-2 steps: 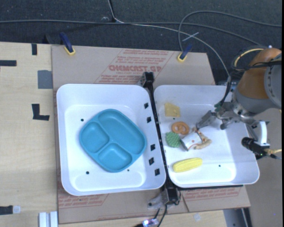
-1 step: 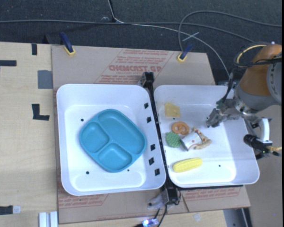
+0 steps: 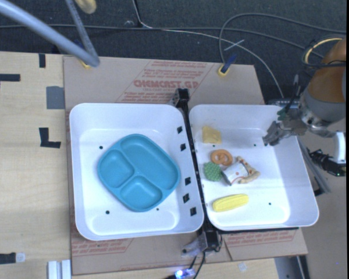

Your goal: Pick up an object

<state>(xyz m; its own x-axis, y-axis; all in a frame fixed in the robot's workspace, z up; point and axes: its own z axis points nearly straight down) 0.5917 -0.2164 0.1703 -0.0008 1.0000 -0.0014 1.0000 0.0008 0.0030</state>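
The right bin [image 3: 291, 182] holds several small toys: a pale yellow wedge [image 3: 210, 135], an orange ring-shaped piece [image 3: 221, 156], a green leafy piece [image 3: 212, 171], a tan and white piece [image 3: 241, 172] and a yellow corn cob [image 3: 230, 202]. My gripper [image 3: 273, 135] hangs over the bin's far right part, near the right wall, well to the right of the toys. It is small and dark here. I see no object in it.
The left bin [image 3: 87, 127] contains a blue divided plate [image 3: 138, 171]. Both bins rest on a cardboard sheet [image 3: 163, 80]. Cables [image 3: 244, 39] run behind the bins, and a grey pole [image 3: 41, 25] crosses the top left corner.
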